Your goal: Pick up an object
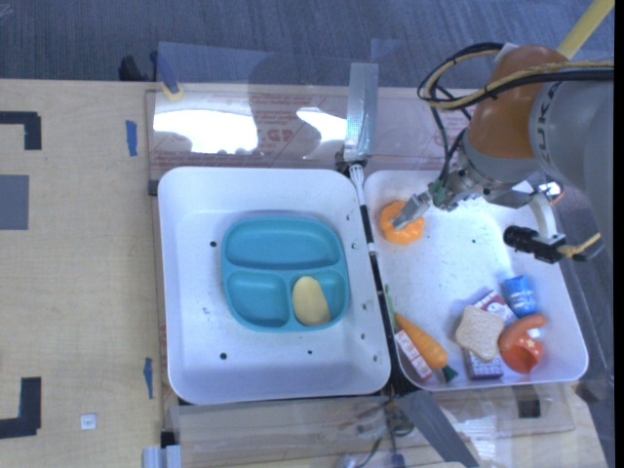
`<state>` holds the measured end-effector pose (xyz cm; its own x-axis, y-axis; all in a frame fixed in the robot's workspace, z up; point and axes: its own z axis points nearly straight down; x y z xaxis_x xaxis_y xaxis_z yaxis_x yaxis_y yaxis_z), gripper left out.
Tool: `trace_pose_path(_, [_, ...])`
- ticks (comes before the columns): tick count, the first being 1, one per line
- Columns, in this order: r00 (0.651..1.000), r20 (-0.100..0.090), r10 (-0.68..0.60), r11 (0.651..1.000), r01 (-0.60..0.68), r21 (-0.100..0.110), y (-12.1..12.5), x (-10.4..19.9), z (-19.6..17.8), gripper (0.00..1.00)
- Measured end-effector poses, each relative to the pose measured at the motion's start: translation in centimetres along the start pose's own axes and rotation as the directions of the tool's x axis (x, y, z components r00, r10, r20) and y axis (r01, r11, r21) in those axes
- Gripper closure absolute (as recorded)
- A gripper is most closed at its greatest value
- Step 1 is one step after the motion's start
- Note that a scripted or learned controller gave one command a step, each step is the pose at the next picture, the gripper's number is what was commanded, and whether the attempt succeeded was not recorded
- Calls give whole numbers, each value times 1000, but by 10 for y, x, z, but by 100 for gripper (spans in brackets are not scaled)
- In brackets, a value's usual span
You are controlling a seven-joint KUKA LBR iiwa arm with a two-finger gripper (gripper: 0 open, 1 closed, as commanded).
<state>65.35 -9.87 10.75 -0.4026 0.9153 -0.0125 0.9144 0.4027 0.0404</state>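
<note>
My gripper (421,207) reaches down from the grey and orange arm into the far left corner of the right bin (458,261). Its tip meets the upper right side of an orange, curled toy (400,224) that lies against the bin's left wall. Whether the toy sits inside the grip I cannot tell. Near the front of this bin lie a carrot (425,338), a slice of bread (478,330), a red round toy (522,347), a small blue packet (519,293) and a purple box (482,363).
The left bin (185,291) holds a blue divided plate (283,247) with a yellow oval toy (310,300) in its near right compartment. A red and white packet (411,354) lies by the carrot. A black connector (531,242) and cables hang off the wrist above the right bin.
</note>
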Motion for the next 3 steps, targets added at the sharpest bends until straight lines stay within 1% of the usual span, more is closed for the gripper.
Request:
trace_pose_path(1, [1000, -1, -5, 1000, 5, -1, 3, 1, -15, 100])
trace_pose_path(2, [968, 0, 252, 967, -252, 37, -49, 3, 18, 100])
trace_pose_path(3, [995, -9, 98, 994, -98, 40, -58, 28, -18, 100])
